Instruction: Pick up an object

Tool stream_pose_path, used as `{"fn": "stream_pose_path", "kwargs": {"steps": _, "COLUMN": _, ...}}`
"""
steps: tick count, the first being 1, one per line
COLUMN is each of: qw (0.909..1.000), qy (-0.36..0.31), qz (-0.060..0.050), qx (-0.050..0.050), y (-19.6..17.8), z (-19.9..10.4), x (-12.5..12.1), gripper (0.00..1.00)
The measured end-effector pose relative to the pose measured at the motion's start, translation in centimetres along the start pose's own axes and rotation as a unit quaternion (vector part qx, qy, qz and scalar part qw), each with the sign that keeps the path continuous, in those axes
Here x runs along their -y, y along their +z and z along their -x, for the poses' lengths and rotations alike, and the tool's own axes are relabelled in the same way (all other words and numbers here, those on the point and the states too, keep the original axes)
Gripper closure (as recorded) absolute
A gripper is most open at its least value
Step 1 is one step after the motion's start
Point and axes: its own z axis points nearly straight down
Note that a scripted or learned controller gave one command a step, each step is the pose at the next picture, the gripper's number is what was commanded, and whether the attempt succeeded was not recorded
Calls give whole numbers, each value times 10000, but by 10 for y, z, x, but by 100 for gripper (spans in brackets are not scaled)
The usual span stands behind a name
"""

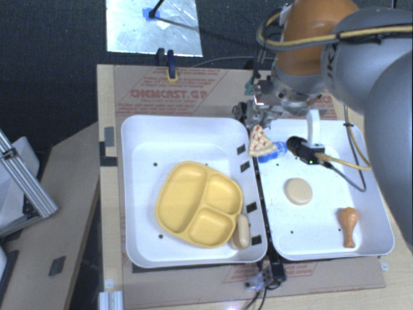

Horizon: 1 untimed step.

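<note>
Though the task names no particular object, the pizza slice is the one the coming move turns on:

Gripper: the gripper [258,118] hangs under the orange wrist at the back of the two bins, over the seam between them; how wide it stands I cannot tell, and nothing shows clearly between its fingers.
Pizza slice: a toy pizza slice [261,141] sits just below the gripper in this view, at the right bin's [377,234] back left corner by the divider; whether it is touched or merely overlapped I cannot tell.
Long axis: the slice's point faces up toward the gripper, its crust edge toward the front.
Direction: nearly straight down, a shade toward the front.
Other candidates: a round beige disc [299,190] and a drumstick [348,225] lie farther forward in the right bin, well apart from the gripper.
Left bin: the left bin [139,173] holds a yellow divided plate [199,202] with a small bread roll [242,231] beside it.
</note>
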Motion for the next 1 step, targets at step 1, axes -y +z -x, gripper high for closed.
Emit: {"fn": "stream_pose_path", "kwargs": {"steps": 1, "qw": 10000, "qy": -2, "qz": 13, "qx": -5, "y": -1, "z": -56, "x": -10, "gripper": 100}}
